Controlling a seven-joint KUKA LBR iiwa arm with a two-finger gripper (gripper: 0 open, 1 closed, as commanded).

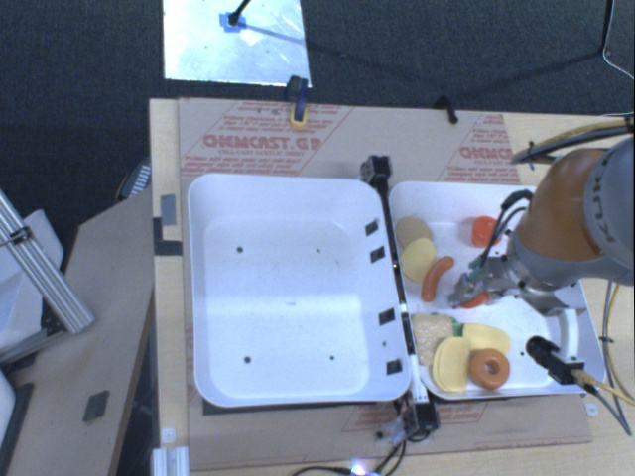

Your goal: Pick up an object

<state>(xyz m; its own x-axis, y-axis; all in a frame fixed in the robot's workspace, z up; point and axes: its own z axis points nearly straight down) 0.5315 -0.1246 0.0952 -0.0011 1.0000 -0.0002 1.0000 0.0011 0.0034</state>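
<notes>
Overhead slanted view (fixed) across both bins (pixel 298 296)

A: We note the arm (pixel 595 216): rounded grey casing, broad orange band (pixel 558 211) above the wrist.

B: Agreed. We also log a black cable (pixel 508 211) looping beside the band, and a dark metallic gripper (pixel 468 294).

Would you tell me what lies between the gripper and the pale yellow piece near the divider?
In the camera view, a red sausage-shaped piece lies between the gripper and the pale yellow piece.
</notes>
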